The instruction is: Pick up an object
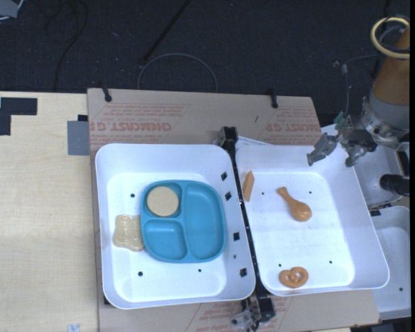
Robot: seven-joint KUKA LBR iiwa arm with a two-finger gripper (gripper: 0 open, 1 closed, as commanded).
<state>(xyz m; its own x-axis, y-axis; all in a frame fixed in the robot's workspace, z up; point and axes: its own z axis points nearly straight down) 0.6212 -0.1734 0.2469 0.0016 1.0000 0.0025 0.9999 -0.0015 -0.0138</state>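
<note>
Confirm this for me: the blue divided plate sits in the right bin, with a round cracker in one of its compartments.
Not quite. The camera view shows the blue divided plate in the left bin, not the right one. The round cracker does lie in its upper-left compartment.

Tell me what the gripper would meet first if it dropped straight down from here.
Likely the back right rim of the right white bin; the gripper hangs about over that edge, though depth is unclear.
</note>
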